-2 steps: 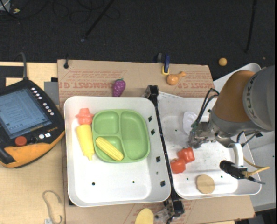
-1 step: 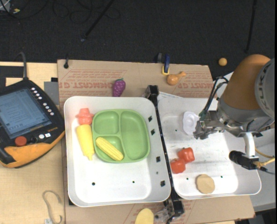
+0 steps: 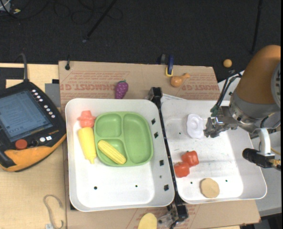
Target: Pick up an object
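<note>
Objects for picking lie across two white bins on the table. Right bin (image 3: 256,187): a white object (image 3: 195,126) near the upper middle, two red pieces (image 3: 186,163) touching each other lower down, and a tan round piece (image 3: 210,188) near the front edge. The pincer (image 3: 212,128) hangs over this bin just beside the white object's right edge; whether it touches the object cannot be told, and its fingers are too dark and small to read as wide or narrow. Nothing is visibly held between them. The grey arm (image 3: 258,87), orange above the wrist, reaches in from the right.

Left bin (image 3: 84,190): a green divided plate (image 3: 132,132) carrying a corn cob (image 3: 112,152) in its lower-left compartment, with a yellow bottle-shaped toy (image 3: 87,143) and a pinkish-red toy (image 3: 86,119) just beside the plate's left rim.

Behind the bins, on cardboard (image 3: 94,80), sit a purple grape toy (image 3: 121,89) and an orange pear-like toy (image 3: 179,79). A control pendant (image 3: 22,123) rests at far left.
</note>
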Controlling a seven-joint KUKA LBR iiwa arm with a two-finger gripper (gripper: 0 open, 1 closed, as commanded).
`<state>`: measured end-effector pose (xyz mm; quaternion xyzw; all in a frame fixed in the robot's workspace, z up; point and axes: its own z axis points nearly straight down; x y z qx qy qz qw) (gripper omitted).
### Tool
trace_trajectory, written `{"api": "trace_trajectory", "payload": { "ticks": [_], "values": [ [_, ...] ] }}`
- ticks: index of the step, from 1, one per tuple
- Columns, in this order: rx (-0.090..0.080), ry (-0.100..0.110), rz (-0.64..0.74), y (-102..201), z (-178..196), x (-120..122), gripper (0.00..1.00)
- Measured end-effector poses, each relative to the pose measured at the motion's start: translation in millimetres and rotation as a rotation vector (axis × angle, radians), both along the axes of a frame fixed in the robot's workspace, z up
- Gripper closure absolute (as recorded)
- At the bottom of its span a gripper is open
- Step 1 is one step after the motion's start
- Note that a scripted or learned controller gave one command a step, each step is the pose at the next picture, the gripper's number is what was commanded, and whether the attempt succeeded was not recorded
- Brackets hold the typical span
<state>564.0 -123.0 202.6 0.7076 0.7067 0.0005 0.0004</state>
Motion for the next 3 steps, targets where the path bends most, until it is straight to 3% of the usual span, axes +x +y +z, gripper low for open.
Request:
{"api": "trace_trajectory", "payload": {
  "ticks": [1,2,3],
  "values": [
    [0.0,0.0,0.001,-1,26,0,1.0],
    [0.002,0.001,0.005,43,17,41,1.0],
    [0.002,-0.001,0.005,88,33,77,1.0]
  ]
}}
